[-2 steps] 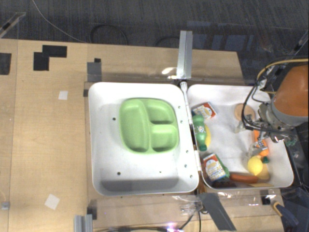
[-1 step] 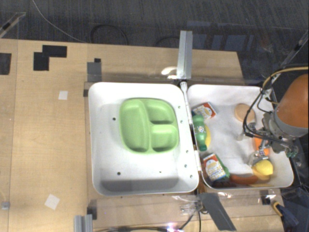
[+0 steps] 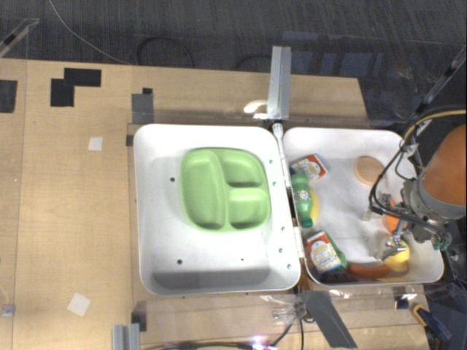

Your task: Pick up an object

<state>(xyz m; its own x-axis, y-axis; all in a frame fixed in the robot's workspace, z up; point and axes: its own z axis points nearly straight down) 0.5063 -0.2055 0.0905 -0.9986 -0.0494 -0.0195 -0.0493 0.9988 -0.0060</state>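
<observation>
My gripper (image 3: pixel 395 245) reaches down into the right bin (image 3: pixel 343 141) near its front right corner. It hangs right over a yellow object (image 3: pixel 398 261) and a small orange piece (image 3: pixel 392 222). A brown elongated item (image 3: pixel 367 271) lies along the bin's front wall beside them. Other objects in this bin are a printed can (image 3: pixel 325 252), a green and yellow bottle (image 3: pixel 301 199), a small red and white packet (image 3: pixel 310 167) and a tan round disc (image 3: pixel 368 170). The arm's orange band (image 3: pixel 446 173) and cables hide the bin's right side.
The left bin (image 3: pixel 157 268) holds a green divided plate (image 3: pixel 223 188). A metal post (image 3: pixel 279 82) stands behind the divider between the bins. A wooden bench surface (image 3: pixel 66 217) surrounds both bins.
</observation>
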